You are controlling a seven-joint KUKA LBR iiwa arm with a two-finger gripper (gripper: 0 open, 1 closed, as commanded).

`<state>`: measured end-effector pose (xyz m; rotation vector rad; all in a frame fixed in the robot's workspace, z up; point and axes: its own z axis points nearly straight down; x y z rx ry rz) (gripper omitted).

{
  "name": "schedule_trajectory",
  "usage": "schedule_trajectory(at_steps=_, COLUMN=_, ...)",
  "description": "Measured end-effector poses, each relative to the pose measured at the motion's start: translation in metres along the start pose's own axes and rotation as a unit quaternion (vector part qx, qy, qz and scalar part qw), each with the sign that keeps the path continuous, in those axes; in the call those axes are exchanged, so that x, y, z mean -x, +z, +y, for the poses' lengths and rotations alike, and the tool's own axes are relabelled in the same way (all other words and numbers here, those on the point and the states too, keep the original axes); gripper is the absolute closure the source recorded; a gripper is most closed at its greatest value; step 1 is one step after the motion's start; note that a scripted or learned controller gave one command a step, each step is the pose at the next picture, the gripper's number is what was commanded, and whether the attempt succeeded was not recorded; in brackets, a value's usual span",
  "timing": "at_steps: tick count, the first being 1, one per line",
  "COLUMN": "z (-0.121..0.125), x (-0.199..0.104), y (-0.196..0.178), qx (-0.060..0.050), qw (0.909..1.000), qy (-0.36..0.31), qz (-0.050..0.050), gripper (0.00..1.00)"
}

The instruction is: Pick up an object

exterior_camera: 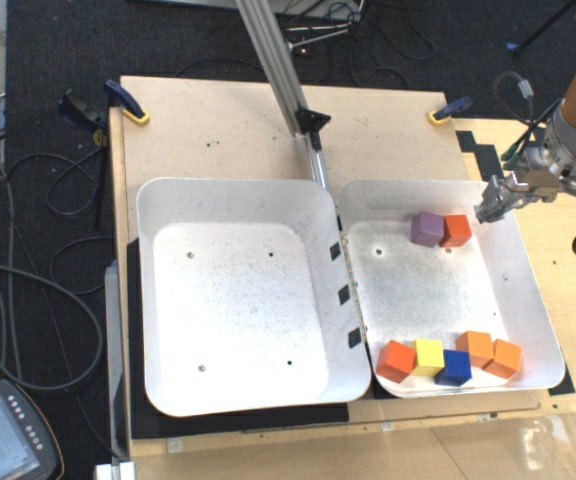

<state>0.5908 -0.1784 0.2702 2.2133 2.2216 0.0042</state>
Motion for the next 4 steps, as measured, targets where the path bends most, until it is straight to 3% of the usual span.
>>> schedule_trajectory(at_steps=3, z=0.017, x=-0.181, y=0.017, qx=-0.003, qw=1.0000, qy=-0.003, qz=0.002, gripper=1.00)
schedule_trajectory(at_steps=4, z=0.037, x=-0.231, y=0.017, qx=-0.002, qw=1.0000, qy=-0.002, qz=0.001, gripper=1.00)
